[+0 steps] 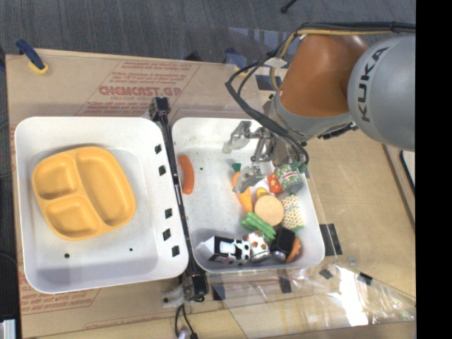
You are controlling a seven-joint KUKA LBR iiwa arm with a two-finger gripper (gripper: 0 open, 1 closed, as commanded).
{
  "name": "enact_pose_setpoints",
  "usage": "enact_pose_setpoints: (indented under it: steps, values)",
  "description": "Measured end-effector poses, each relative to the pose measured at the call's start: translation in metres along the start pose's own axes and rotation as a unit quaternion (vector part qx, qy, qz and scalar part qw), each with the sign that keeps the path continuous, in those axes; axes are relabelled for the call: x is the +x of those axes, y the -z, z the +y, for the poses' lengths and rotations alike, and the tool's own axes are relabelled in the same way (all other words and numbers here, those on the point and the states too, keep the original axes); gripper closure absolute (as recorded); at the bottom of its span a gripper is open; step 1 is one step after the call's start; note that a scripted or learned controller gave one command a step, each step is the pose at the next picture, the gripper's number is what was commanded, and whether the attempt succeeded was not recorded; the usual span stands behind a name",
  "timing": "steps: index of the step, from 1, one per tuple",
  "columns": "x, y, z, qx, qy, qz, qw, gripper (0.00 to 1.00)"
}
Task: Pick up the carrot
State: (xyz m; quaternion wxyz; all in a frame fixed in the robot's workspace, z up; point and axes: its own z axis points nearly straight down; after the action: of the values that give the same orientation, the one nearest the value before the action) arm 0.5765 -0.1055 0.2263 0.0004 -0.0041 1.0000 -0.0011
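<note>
The fingers (244, 162) stand apart over the right bin (212, 136), one metal finger up near the bin's far wall and the other lower, with nothing between them. The carrot (242, 193) lies in that bin just below the lower finger, its orange body running down from the fingertip toward the pile of toys; whether the fingertip touches it I cannot tell. Well to the left of the fingers, by the wall between the two bins, lies a sausage (186, 173), set lengthwise and alone. To the right of the fingers and a little lower sits a strawberry (275, 183) beside a green can (290, 176). Below the fingers, past the carrot, are a round tan disc (269, 209), a corn cob (292, 212) and a green piece (258, 224); further down, against the near wall, a black-and-white cow (244, 248).

Far left of the fingers, the left bin (42, 267) holds a yellow tray (82, 191) with three compartments. Both bins rest on a worktop (99, 83) covered with brown cardboard printed in red, with a blue clamp (31, 55) at its far left corner. Beyond it lies grey carpet (141, 9). The arm (353, 76), grey with an orange band, reaches in from the right above the fingers, cables looping around it.
</note>
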Motion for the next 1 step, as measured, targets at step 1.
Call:
enact_pose_setpoints:
  steps: [1]
  values:
    - [0.0174,-0.1232,-0.0540,-0.002,0.020,0.006,0.9998,0.00]
